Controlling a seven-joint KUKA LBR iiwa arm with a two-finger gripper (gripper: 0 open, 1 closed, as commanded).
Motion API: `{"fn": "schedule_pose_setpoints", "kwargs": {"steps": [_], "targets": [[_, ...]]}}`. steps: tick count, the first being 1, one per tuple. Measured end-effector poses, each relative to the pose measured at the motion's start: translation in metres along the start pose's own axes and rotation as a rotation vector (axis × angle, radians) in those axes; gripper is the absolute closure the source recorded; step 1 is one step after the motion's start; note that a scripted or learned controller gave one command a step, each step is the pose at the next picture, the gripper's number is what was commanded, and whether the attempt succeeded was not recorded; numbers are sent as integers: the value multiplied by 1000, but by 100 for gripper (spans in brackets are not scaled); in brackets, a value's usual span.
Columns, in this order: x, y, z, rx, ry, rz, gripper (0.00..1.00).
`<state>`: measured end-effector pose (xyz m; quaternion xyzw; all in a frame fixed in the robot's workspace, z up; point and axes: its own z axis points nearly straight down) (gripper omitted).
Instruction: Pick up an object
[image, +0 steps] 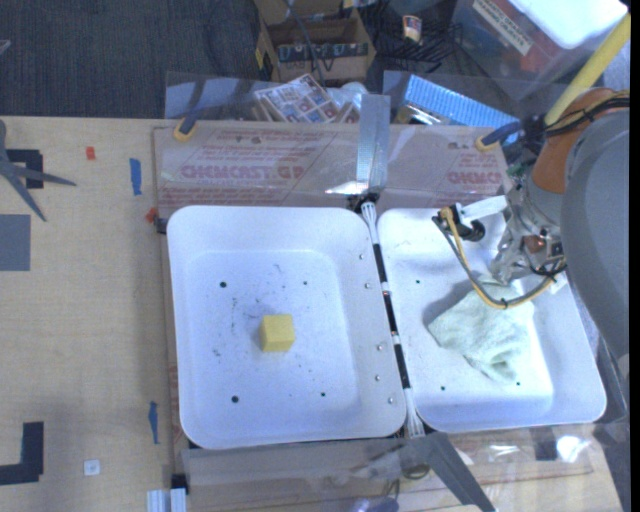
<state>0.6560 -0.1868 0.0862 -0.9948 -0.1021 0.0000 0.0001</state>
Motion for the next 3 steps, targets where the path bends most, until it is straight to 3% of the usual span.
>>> {"fn": "schedule_pose_setpoints", "kwargs": {"steps": [1, 2, 3], "targets": [[-89, -83, -2, 1, 6, -12, 100], [-13, -94, -2, -3, 7, 3, 100], [-103, -66, -2, -2, 4, -242, 100]]}}
